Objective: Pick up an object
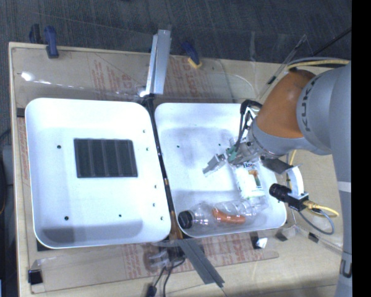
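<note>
My gripper (214, 163) hangs over the middle of the right bin (191, 119), pointing left, and nothing can be seen in its grasp. Just right of it and a little nearer the front lies a white bottle (250, 182) with a green and orange label, partly under the wrist. Along the bin's front wall lies a clear plastic bottle (221, 215) on its side, with a black cap (185, 219) at its left end and something orange inside. A dark grey ribbed rectangular block (105, 158) lies flat in the middle of the left bin (49, 215).
A metal bar (157, 64) stands up behind the divide between the bins. Blue clamps (51, 41) hold the bench's back edge. The arm's orange band (284, 107) covers the right bin's back right corner.
</note>
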Controlling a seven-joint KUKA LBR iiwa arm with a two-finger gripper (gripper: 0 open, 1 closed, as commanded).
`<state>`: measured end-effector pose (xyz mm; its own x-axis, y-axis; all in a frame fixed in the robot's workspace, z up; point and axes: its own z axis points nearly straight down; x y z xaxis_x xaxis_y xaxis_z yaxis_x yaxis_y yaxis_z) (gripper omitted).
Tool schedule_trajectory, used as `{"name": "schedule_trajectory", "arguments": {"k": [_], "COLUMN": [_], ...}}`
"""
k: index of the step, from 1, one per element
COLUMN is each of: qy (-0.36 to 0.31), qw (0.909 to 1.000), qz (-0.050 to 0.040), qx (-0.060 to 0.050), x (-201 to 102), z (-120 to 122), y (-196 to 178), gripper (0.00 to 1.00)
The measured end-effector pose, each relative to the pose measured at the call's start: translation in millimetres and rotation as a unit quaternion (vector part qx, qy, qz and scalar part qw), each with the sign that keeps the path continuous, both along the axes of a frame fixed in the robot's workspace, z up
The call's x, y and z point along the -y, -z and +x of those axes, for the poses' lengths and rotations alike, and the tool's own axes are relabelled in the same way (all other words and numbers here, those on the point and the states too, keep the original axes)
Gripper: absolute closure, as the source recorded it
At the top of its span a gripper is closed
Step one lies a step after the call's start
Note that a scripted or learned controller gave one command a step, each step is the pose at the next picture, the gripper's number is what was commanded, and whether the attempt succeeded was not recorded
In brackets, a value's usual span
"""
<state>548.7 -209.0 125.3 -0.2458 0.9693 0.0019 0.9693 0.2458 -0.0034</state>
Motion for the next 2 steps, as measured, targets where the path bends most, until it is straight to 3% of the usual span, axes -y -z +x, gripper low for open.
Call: {"name": "schedule_trajectory", "arguments": {"k": [1,2], "qy": [0.023,0.014], "qw": [0.9997,0.9999], "qz": [-0.0008,-0.0009], "qx": [0.001,0.002], "x": [2,2], "z": [-31,-17], "y": [-74,-69], "gripper": [0.00,0.00]}}
